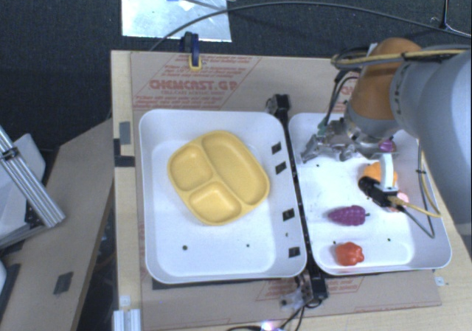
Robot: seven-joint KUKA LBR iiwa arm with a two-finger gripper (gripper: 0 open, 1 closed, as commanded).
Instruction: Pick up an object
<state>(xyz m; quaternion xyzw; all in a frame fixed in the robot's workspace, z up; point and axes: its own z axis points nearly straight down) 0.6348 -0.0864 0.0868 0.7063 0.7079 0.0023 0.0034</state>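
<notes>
Two bins: you have the left bin (221, 267) and the right bin (436, 247) side by side on the bench, with their inner walls meeting along a dark seam that carries black clips (284, 168).
Gripper: the gripper (333, 149) sits over the far corner of the right bin on the seam side, close to the inner wall and to the far rim.
Gripper state: you cannot tell from this angle whether it is released or clenched.
Arm: the grey arm (435, 90) comes in from the view's right and covers the far right part of the right bin.
Open room: you have bare white floor on the near side of the gripper, running along the inner wall.
Purple toy: the purple toy (346, 214) lies mid-bin on the near side of the gripper, apart from it.
Red toy: the red toy (349, 253) lies by the near rim, just beyond the purple toy and not touching it.
Orange toy: the orange toy (375, 172) lies to the view's right of the gripper, partly hidden by robot hardware.
Yellow plate: the three-compartment yellow plate (217, 176) lies mid left bin with white floor all round it, across the seam from the gripper.
</notes>
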